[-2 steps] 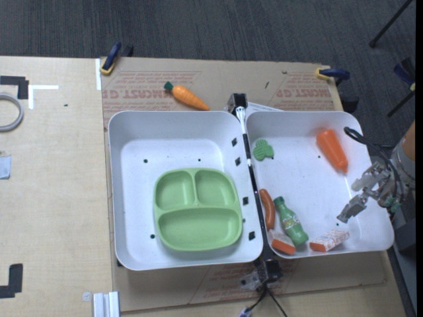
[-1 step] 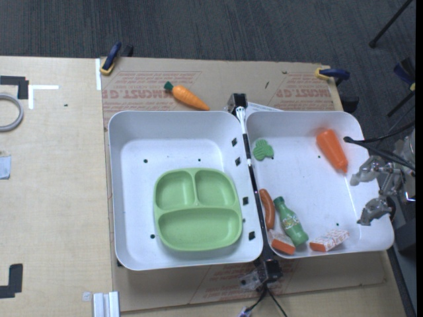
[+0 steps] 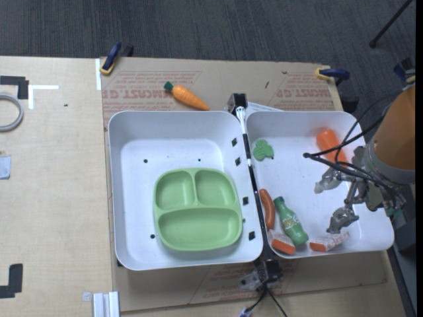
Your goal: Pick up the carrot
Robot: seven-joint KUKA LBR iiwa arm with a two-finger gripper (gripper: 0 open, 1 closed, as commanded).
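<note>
Metal two-finger gripper [image 3: 336, 203] hangs over the right shallow white bin [image 3: 301, 121], fingers spread apart with nothing between them.

Measured from that right bin: the orange plastic carrot with a green top [image 3: 186, 96] lies outside it, on the brown cardboard [image 3: 218, 84] behind the left white bin [image 3: 125, 190], well apart from the gripper. Inside the right bin sit a green leafy toy [image 3: 263, 150], an orange cylinder [image 3: 327, 140], a green bottle [image 3: 291, 222] and a reddish sausage [image 3: 267, 207]. The left bin holds a green divided plate [image 3: 197, 209].

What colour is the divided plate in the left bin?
Light green plate, seen in the camera view.
</note>
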